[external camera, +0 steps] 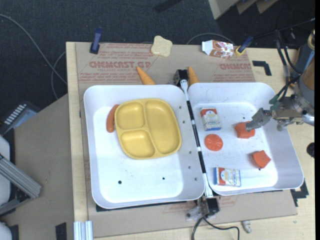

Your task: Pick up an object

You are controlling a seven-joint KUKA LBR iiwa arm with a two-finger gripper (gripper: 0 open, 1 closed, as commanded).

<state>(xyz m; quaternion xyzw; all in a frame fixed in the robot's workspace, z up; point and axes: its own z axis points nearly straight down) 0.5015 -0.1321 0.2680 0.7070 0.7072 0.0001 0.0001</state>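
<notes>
The right bin (280,181) holds a red-orange block (243,130), a flat red disc (214,142), an orange wedge (261,159), a small red-and-white carton (211,118) and a blue-and-white carton (227,176). My gripper (269,121) hangs over the bin's right side, open, its fingers spread. The left fingertip (257,120) is just right of the red-orange block and slightly above it. Nothing sits between the fingers.
The left bin (100,174) carries a yellow divided plate (148,128) with a sausage (110,119) beside it. Behind the bins lie a bread slice (161,45), two carrots (145,76), a milk carton (218,48) and a blue clip (95,40).
</notes>
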